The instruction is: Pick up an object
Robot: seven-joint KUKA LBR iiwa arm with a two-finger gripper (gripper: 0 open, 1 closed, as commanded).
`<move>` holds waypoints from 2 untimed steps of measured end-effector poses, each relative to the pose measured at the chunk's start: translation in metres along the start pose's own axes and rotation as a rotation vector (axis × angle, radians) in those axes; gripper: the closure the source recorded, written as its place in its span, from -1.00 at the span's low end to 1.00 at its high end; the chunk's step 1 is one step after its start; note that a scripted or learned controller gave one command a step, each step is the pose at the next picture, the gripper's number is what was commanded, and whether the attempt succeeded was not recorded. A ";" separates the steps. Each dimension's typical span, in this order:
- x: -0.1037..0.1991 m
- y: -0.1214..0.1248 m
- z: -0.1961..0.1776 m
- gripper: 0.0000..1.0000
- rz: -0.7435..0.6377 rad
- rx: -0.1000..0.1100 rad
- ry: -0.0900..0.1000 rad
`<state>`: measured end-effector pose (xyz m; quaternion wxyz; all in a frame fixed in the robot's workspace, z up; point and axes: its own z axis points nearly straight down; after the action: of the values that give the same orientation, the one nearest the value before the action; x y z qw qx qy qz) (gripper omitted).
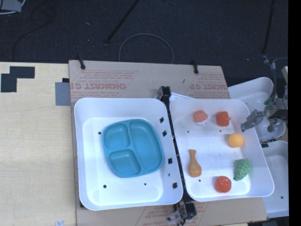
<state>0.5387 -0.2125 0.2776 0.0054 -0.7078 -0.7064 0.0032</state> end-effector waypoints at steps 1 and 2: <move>0.000 0.002 -0.005 -1.00 -0.002 -0.010 -0.002; 0.008 0.008 0.046 -1.00 -0.003 -0.005 0.000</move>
<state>0.5464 -0.2045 0.2315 0.0034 -0.7067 -0.7075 0.0016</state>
